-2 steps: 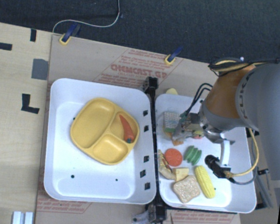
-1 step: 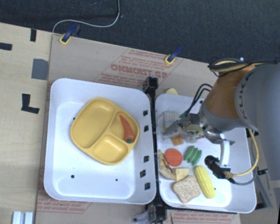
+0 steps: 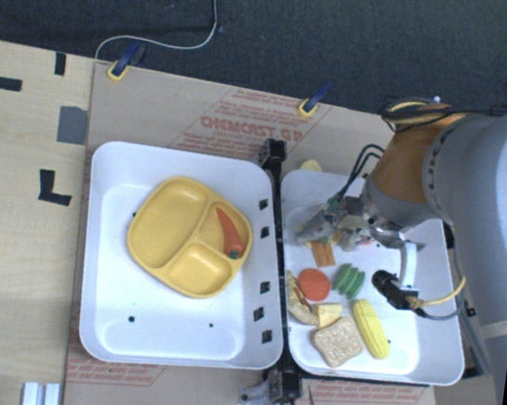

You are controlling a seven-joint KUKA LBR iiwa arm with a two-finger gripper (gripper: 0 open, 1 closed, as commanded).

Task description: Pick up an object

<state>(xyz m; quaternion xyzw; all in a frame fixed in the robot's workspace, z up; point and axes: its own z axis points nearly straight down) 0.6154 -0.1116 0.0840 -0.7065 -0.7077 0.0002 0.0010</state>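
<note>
Right now my gripper [image 3: 336,225] hangs low over the orange block [image 3: 323,253] near the right bin's [image 3: 437,363] far left corner, and I might bump it away instead of grabbing it.

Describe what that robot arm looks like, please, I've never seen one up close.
The arm is a thick, rounded grey tube with an orange band above the wrist. Thin dark cables loop beside the band, and a yellow cable curves lower down. The gripper is a small cluster of grey metal parts over the right bin.
</note>
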